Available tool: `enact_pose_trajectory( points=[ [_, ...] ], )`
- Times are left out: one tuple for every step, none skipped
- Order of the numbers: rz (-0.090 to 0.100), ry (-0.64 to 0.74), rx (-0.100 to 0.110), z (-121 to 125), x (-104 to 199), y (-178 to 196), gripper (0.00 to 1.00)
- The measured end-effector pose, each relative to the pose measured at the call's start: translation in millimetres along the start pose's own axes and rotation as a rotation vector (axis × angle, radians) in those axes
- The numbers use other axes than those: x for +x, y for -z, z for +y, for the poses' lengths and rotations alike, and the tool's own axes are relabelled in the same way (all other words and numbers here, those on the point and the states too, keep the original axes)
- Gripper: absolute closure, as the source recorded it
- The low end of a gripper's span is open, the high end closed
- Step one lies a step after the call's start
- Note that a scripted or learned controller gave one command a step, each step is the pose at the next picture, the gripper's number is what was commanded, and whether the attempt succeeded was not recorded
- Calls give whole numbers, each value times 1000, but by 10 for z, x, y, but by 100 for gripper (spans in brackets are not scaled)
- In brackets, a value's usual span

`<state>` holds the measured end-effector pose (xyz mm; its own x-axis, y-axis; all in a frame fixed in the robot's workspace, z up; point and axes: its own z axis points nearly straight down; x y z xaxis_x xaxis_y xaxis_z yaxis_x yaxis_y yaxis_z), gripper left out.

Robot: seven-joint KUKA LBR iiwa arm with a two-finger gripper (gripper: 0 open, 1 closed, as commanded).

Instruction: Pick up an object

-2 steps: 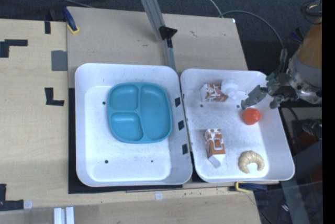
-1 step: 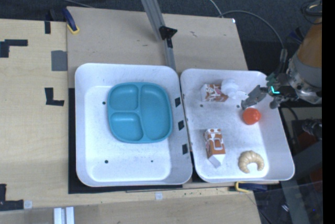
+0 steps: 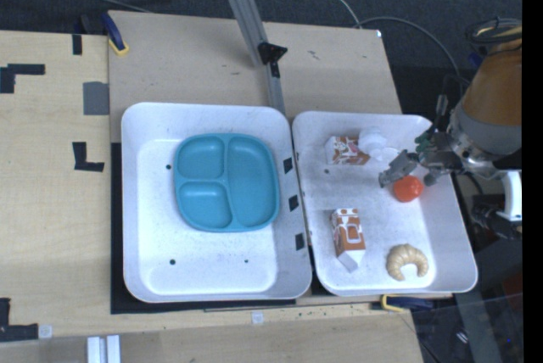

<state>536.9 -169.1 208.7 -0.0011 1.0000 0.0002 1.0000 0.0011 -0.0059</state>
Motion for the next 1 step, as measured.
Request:
enact_pose_trajectory(
  points=[
    [1, 0, 3, 19, 1, -643, 0]
  ],
)
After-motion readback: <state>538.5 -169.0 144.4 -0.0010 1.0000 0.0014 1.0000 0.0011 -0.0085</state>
